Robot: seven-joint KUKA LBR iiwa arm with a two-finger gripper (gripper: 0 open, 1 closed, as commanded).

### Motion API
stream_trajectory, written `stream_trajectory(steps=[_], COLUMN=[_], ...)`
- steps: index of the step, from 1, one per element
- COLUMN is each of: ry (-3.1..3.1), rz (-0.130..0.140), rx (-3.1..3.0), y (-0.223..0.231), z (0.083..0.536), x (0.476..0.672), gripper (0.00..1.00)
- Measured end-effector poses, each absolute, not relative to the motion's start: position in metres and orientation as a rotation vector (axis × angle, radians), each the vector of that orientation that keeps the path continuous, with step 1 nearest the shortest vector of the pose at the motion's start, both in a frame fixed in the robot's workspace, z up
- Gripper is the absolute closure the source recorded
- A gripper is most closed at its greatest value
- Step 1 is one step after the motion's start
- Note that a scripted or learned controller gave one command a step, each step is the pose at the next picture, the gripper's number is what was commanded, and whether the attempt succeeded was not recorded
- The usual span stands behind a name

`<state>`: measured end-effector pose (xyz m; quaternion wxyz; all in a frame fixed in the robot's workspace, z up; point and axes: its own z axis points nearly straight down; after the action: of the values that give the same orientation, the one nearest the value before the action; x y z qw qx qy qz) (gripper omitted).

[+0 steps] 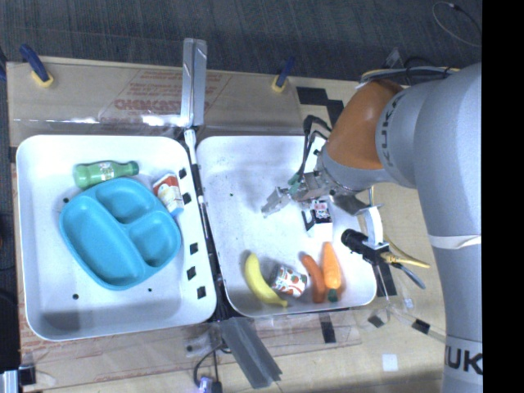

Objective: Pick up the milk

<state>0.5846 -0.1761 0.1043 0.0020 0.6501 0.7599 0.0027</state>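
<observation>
Progress stood at nil: the milk (168, 193), taken to be the small red-and-white carton, lay in the left bin (33, 244), wedged between the blue plate (119, 232) and the bin's right wall, just below a green bottle (105, 171). It was not lifted, and nothing was touching it from above.

The gripper (278, 199) hung over the right bin (237, 170), in its upper middle, pointing toward the lower left of the frame. Whether the claw was open or closed could not be told at this angle; no object was seen in it. It was well apart from the milk, with the wall between the bins in the way.

Outstanding, in my judgement: the whole task. The arm (409, 137) would have to cross to the left bin, descend on the carton, close and raise it. The tight spot beside the plate could hinder a clean grasp.

Along the lower edge of the right bin lay a banana (260, 281), a small patterned can (288, 282) and two carrots (321, 273).

Both bins sat on a pale brown bench (106, 88) marked with black tape, with blue clamps (37, 64) at its far edge. Dark carpet-like floor (246, 6) ran across the top of the frame, with a cable at upper right.
</observation>
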Motion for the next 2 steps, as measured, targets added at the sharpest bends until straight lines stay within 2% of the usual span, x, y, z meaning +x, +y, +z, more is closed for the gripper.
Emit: stream_trajectory(steps=[1,2], ry=[2.474,2.589], rz=[0.049,0.037], rx=[1.909,1.753], y=[-0.1916,-0.1951], z=[0.1037,0.1032], x=[0.5689,0.5659], gripper=[0.00,0.00])
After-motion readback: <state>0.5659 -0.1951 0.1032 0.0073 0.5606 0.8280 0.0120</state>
